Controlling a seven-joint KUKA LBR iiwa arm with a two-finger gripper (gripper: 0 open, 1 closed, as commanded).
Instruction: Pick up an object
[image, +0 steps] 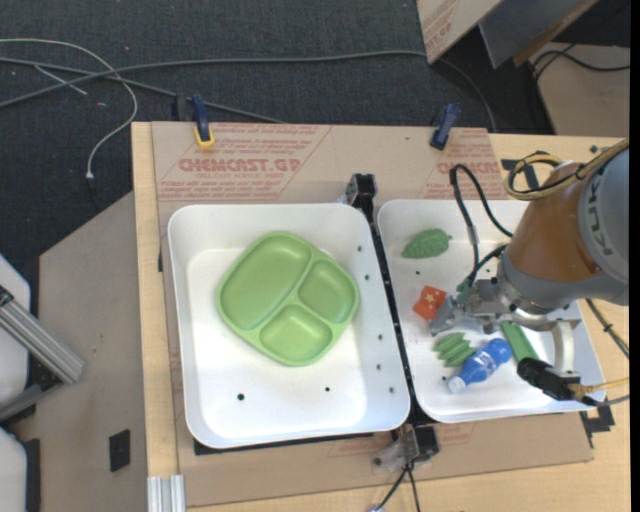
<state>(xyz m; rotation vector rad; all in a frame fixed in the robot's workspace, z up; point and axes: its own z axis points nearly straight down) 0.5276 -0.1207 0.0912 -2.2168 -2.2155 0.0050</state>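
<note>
The right bin (440, 400) holds several small objects. A green leafy toy (427, 243) lies near its far edge. A small red-orange block (431, 300) sits at its left side. Below that lie a green ribbed piece (452, 347) and a blue bottle (480, 364) with a white cap, on its side. A green stick (520, 340) pokes out from under the arm. My gripper (449, 316) is low in this bin, right beside the red-orange block and just above the green ribbed piece. The wrist hides its tip.
The left bin (200, 400) holds a green divided plate (288, 296). A black divider with clamps (385, 300) runs between the bins. Cables loop over the right bin's far side (470, 210). The grey and orange arm (560, 240) covers the bin's right part.
</note>
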